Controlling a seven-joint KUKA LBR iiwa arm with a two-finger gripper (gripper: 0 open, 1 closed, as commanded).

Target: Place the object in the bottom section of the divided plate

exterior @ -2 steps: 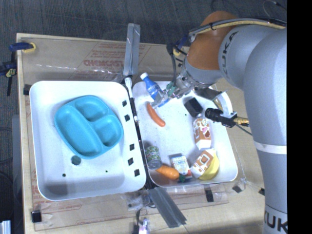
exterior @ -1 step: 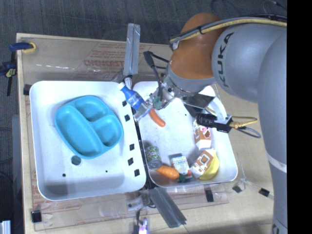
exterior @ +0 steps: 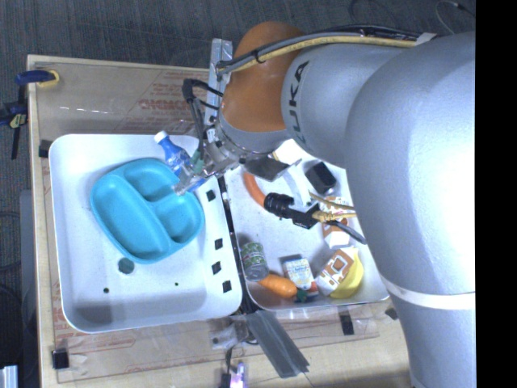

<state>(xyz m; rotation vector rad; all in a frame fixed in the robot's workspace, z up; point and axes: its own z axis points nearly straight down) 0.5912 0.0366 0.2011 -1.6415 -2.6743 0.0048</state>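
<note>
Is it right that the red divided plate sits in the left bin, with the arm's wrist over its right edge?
Not quite: the divided plate is blue, not red. The camera view shows it in the left bin, with the arm's wrist over its right edge.

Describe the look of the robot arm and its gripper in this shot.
The arm is bulky, rounded and light grey, with an orange band above the wrist and dark KUKA lettering beside it. Black and yellowish cables run along its top. The gripper is small, dark and metallic.

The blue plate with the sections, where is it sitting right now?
The blue divided plate lies in the left white bin, toward its upper middle, with a small plastic bottle at its upper right edge, beside the gripper.
</note>
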